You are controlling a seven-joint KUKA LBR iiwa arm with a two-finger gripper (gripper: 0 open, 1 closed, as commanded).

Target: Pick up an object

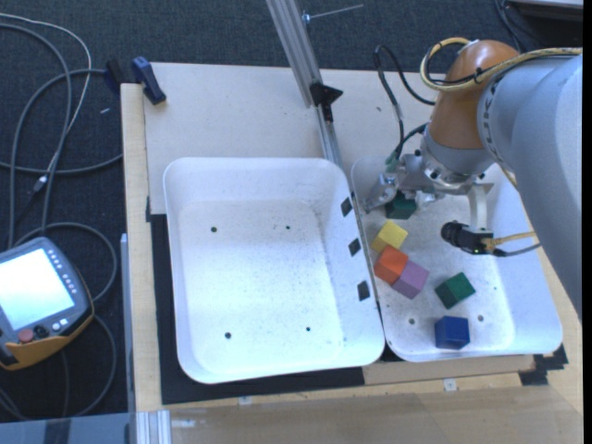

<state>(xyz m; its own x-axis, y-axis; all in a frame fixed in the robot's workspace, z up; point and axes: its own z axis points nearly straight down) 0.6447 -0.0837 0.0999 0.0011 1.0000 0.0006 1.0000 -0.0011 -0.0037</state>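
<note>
Dark carpet surrounds a pale wooden bench (231, 109) bearing two shallow white plastic bins. Inside the right bin (518, 326) lie small matte cubes: yellow (391, 235), orange (390, 265), pink (411, 277), green (454, 289) and blue (451, 332). At its far end, the metal gripper (400, 197) sits over a dark green cube (400, 208); finger state unclear.

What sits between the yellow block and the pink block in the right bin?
Camera view: the orange block lies between the yellow block and pink block, touching both.

Arm (518, 109) hides right bin's (518, 336) far corner.
</note>
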